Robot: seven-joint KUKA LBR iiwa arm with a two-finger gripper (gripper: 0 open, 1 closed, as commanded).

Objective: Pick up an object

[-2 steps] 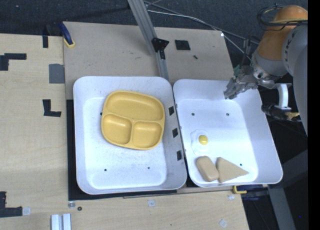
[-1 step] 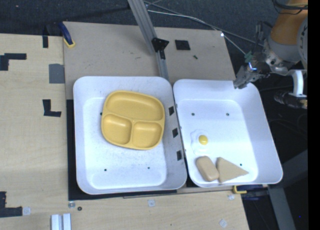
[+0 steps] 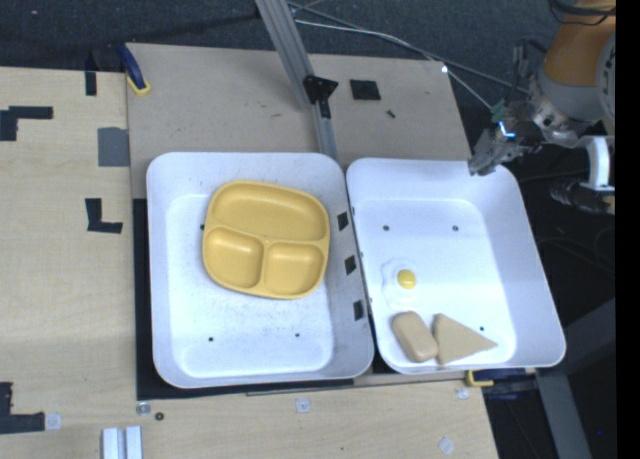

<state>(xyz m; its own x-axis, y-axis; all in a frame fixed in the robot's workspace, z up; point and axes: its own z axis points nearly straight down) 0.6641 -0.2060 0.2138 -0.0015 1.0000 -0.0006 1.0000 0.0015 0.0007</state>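
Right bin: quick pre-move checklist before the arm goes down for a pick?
1. Targets present: ok. Fried egg, bread roll and wedge lie in the right bin.
2. Gripper position: not ok. It sits at the bin's far right corner, away from all three items.
3. Gripper load: ok, nothing seen held.
4. Finger opening: cannot tell.
5. Item spacing: not ok for roll and wedge, which lie close together near the front wall; egg sits apart.
6. Left bin: ok. Yellow plate is inside it, out of the path.
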